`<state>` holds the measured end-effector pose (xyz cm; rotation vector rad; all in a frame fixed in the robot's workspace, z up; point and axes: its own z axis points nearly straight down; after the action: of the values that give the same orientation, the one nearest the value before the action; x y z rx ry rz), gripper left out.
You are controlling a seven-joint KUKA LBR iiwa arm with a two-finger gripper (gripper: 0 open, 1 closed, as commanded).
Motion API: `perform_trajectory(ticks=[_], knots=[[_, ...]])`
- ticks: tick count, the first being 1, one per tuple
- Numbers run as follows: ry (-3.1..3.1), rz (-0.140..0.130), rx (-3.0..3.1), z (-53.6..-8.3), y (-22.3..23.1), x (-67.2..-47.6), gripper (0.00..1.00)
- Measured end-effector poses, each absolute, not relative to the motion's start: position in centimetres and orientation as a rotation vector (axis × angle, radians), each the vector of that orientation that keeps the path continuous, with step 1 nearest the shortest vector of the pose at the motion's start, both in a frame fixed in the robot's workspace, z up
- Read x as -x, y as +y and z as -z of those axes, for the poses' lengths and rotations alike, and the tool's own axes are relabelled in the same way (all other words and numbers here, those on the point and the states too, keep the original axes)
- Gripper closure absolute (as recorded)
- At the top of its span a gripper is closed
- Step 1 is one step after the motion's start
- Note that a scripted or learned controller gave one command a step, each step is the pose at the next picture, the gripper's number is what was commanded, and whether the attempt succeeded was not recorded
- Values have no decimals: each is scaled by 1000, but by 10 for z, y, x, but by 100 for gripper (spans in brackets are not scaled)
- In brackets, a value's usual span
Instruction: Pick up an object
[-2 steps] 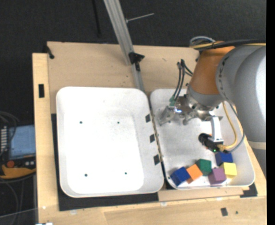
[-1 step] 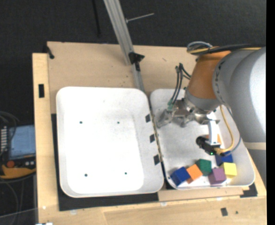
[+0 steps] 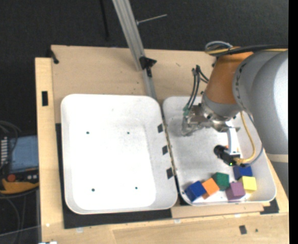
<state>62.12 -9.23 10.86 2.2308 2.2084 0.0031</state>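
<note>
Several small blocks lie along the near edge of the right bin (image 3: 189, 151): a blue block (image 3: 194, 190), an orange block (image 3: 210, 186), a green block (image 3: 221, 179), a purple block (image 3: 235, 190), a yellow block (image 3: 249, 183) and another blue block (image 3: 244, 171). My gripper (image 3: 189, 124) hangs over the far left part of the right bin, well away from the blocks. Nothing shows between its fingers. The grey arm with its orange band (image 3: 225, 85) covers the bin's far right corner.
The left bin (image 3: 78, 151) sits beside the right one, with small black clips on the shared wall. A slanted metal pole (image 3: 133, 39) rises from behind the bins. Cables and a blue box (image 3: 22, 154) lie off the bench at left.
</note>
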Motion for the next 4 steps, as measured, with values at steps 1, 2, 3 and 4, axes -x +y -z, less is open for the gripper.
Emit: perform_trajectory(ticks=[1, 2, 3, 4], knots=[[2215, -6, -2222, -157, -95, -614, 100], [2217, -6, -2219, -201, -99, -616, 100], [2222, -7, -2214, -247, -95, -615, 100], [2227, 1, -2216, -236, -51, -591, 100]])
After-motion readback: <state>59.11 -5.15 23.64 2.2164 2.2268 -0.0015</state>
